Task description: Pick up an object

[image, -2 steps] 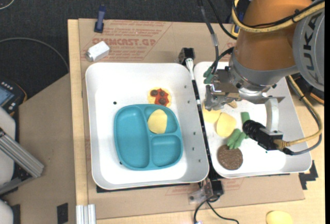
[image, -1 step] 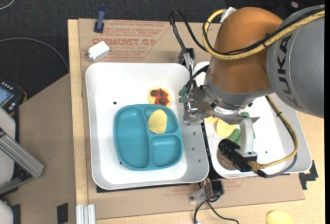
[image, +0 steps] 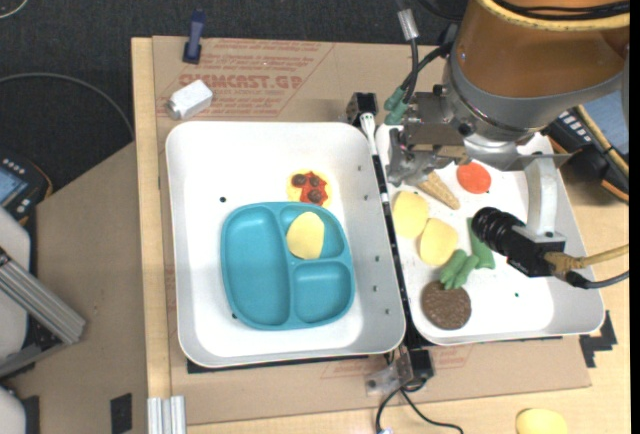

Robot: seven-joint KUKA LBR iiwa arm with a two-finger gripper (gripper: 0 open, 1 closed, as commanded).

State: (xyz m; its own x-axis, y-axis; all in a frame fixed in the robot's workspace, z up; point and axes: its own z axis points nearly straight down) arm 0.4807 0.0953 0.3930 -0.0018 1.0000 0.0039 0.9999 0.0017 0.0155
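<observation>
Since the claw (image: 408, 165) sits low over the upper left corner of the right bin (image: 562, 314), close against the wall it shares with the left bin (image: 190, 222), the step in hand looks like the approach to a grasp rather than a lift. Nothing can be seen gripped in it. The bulk of the wrist hides its working end, so I cannot tell whether it is open or closed.

The nearest candidate is the tan cone (image: 437, 188), lying tilted just below and to the right of the claw. It may be touching the claw, but contact is too unclear to call. Just below the cone lie two yellow slices (image: 410, 212), side by side, and a red piece (image: 474, 178) lies to the cone's right. Lower in the same bin are a green toy (image: 466, 264) and a brown disc (image: 445, 305). The left bin carries a blue tray (image: 262, 272) with a yellow piece (image: 306, 235) on it.

By my judgement the next move calls for centring on the cone, or on the upper slice, closing firmly and rising straight up. It should also keep clear of the bin wall, which could block one side of the claw.
</observation>
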